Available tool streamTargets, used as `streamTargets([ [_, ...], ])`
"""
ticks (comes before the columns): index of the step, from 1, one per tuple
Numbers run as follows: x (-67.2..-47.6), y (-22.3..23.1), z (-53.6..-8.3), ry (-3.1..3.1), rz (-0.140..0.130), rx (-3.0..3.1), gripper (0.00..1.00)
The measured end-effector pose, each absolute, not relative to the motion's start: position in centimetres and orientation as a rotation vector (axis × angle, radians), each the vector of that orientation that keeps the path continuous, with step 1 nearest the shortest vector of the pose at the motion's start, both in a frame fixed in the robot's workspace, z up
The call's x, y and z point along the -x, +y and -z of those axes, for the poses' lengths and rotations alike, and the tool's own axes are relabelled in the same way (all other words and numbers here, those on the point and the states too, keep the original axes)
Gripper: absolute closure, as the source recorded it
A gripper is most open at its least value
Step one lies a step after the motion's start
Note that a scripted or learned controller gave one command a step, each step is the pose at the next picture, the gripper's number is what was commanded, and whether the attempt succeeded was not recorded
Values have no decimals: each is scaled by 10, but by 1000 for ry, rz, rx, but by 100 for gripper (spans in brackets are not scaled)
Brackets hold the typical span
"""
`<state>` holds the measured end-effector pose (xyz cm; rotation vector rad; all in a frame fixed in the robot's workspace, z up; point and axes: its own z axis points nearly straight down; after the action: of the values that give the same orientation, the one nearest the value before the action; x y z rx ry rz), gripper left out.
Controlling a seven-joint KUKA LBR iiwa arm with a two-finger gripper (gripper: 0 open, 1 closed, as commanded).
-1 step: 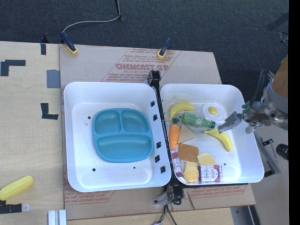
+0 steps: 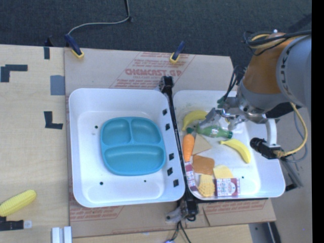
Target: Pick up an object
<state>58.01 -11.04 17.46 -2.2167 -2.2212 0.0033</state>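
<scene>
Nearest the front of the right bin [image 2: 264, 182], well short of the fingers, lie one printed box [image 2: 227, 188], one yellow cracker [image 2: 205, 186] and one slice of toast [image 2: 203, 164]. One carrot [image 2: 188, 147] lies to the fingers' left and nearer. There are two bananas: one banana [image 2: 237, 148] just nearer than the fingers, and a second banana [image 2: 194, 119] level with them on their left.

The likely pick is the one green bottle [image 2: 215, 132], lying on its side right under the fingers. The gripper [image 2: 223, 117] hovers over it with its fingers spread apart and nothing between them. The bottle looks like light, stiff plastic, smooth and round (so it may roll or slip out). I would close across the middle of its body, not on the tapered neck.

Far to the left, the left bin [image 2: 81, 135] holds one blue plate [image 2: 133, 146], and one corn cob [image 2: 17, 201] lies on the bench.
</scene>
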Motion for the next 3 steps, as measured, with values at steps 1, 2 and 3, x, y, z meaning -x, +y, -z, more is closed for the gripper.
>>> streamTargets([
  [1,-629,-95,-110,-2222,-4,2219,0],
  [2,-668,-95,-90,-2223,-2,2218,0],
  [3,-669,-95,-85,-2225,-2,2219,0],
])
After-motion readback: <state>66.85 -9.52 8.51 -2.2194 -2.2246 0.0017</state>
